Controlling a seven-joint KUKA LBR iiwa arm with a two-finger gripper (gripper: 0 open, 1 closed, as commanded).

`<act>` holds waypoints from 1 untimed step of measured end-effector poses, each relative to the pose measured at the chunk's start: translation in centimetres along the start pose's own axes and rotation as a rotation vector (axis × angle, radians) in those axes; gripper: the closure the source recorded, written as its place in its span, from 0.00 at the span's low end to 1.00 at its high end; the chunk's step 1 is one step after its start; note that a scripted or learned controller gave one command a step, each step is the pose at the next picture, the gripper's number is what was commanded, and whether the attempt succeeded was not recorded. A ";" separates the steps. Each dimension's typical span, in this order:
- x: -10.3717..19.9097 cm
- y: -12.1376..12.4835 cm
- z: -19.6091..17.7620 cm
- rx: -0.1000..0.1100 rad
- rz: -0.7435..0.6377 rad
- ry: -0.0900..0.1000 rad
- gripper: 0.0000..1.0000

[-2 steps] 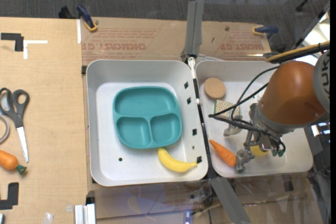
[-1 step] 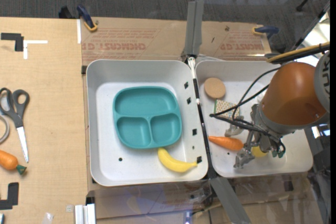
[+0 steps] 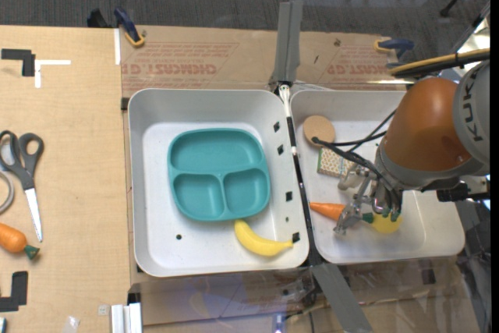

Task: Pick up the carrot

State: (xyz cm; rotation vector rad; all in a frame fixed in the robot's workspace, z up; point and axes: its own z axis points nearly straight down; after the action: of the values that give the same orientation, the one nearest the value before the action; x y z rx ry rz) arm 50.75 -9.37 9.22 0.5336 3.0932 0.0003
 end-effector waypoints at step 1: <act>-0.1 0.0 -0.9 0.000 -0.003 -0.001 1.00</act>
State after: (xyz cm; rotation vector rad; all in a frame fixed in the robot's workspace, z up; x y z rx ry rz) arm 50.82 -9.35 10.12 0.5285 3.0926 -0.0001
